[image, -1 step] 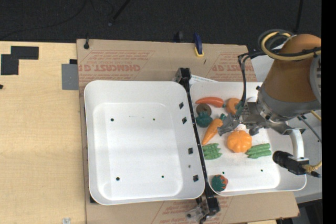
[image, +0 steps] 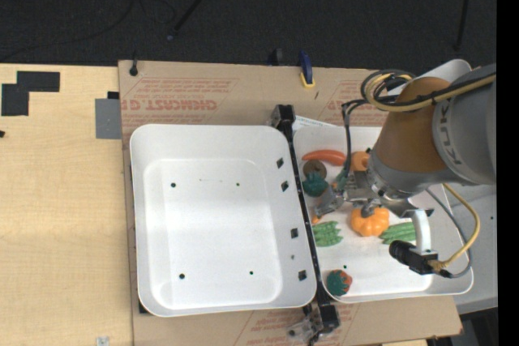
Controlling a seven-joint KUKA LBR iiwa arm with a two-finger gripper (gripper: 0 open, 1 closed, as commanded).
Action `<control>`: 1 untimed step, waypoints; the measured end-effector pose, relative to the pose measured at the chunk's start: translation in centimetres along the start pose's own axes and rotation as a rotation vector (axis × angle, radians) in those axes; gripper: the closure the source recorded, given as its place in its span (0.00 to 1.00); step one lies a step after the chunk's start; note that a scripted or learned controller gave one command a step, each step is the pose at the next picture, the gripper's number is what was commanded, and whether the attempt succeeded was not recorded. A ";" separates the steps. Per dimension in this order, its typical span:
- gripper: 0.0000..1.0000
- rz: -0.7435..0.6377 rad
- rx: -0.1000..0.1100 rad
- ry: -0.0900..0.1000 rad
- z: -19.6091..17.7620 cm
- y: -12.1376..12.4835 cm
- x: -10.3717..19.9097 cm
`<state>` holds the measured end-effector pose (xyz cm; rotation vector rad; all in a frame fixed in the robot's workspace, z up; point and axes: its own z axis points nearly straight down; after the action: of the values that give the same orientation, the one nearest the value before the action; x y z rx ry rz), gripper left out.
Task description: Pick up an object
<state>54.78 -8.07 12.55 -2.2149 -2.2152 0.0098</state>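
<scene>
A: Which step is this?

B: The approach, I'd judge. The pincer hangs low in the right bin, near the orange pumpkin-like toy. Whether it is spread or pressed together, I cannot tell.

A: And next?

B: It likely needs to settle over one toy and close cleanly, without dragging in neighbours.

A: Count them.

B: Two green pieces, one red sausage shape, one teal lump, one round red-and-green toy. The left bin sits beside it on the counter.
</scene>
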 end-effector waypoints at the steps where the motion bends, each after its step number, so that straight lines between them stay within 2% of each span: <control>1: 0.00 0.004 -0.005 -0.001 4.0 -1.4 -5.2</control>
<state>53.33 -13.23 8.54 -2.2227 -2.2135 0.0056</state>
